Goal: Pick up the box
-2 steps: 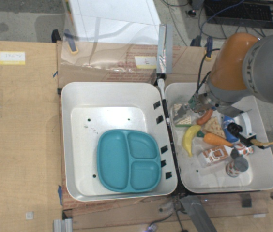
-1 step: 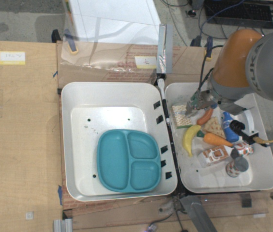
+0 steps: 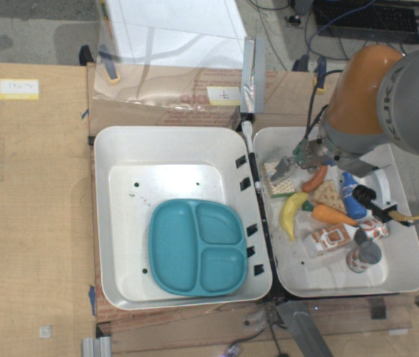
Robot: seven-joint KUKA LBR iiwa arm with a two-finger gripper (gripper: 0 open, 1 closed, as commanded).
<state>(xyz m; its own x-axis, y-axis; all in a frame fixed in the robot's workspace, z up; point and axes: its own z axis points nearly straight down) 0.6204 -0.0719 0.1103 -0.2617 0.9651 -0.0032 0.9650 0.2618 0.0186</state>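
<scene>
2 white bins on bench | box [image 3: 329, 239] lies in right bin [image 3: 410, 274] by banana [image 3: 293, 213], carrot [image 3: 333, 215] | pincer [image 3: 304, 157] above, grip unclear | teal tray [image 3: 197, 248] in left bin [image 3: 113, 199]

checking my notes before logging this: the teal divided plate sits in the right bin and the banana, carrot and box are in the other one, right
Not quite. The camera view shows the teal divided plate in the left bin, not the right. The banana, carrot and box lie in the right bin.
</scene>
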